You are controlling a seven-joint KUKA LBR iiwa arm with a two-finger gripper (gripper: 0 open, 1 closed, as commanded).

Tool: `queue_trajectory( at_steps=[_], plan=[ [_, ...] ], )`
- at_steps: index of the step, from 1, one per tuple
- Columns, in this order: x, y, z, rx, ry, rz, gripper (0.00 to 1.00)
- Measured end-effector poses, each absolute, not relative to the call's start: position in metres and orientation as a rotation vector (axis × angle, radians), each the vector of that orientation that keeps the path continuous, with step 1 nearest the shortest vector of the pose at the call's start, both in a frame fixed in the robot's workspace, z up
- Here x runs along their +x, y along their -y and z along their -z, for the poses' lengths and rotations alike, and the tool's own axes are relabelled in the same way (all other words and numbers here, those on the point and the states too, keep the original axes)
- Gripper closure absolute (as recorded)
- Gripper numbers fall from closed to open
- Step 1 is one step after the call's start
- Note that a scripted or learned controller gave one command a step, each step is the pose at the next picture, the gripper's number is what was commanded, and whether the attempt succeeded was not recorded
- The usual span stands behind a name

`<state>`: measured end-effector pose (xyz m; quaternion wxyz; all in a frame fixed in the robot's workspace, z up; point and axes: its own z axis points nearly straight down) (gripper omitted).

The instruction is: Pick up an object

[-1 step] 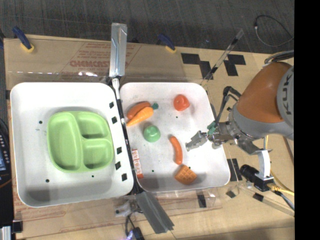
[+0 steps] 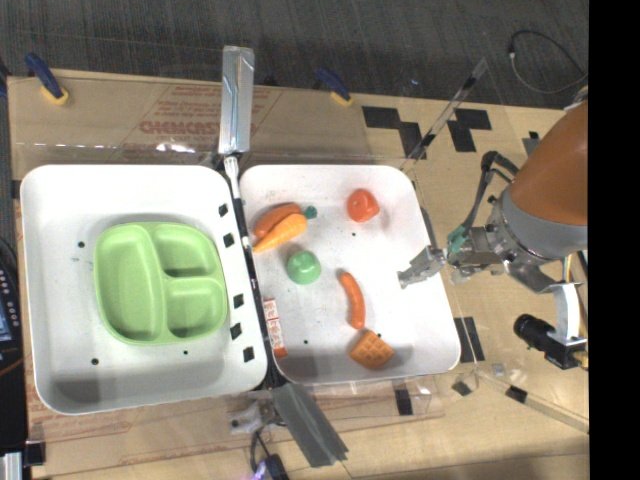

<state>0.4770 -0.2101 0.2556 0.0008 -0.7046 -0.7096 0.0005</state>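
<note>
The right white bin (image 2: pixel 400 183) holds several toy foods. An orange carrot (image 2: pixel 280 227) with a green tip lies at its upper left, and a red tomato-like piece (image 2: pixel 363 205) sits at the top. A green round piece (image 2: pixel 303 266) rests near the middle, with an orange-red sausage (image 2: pixel 353 299) to its right. A waffle-like orange wedge (image 2: pixel 370 349) lies near the front. My gripper (image 2: pixel 422 268) hangs over the bin's right edge, to the right of the sausage, touching none of the foods and holding nothing I can see.
The left white bin (image 2: pixel 50 268) bears a green divided plate (image 2: pixel 160 280). A metal divider strip (image 2: pixel 236 98) stands between the bins at the back. The grey arm with its orange band (image 2: pixel 555 183) reaches in from the right over the wooden bench.
</note>
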Motion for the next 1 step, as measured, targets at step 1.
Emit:
queue_trajectory(
  at_steps=[1],
  plan=[
    [0.5021, 0.1843, -0.114, -2.296, 2.133, -0.007, 0.0]
  ],
)
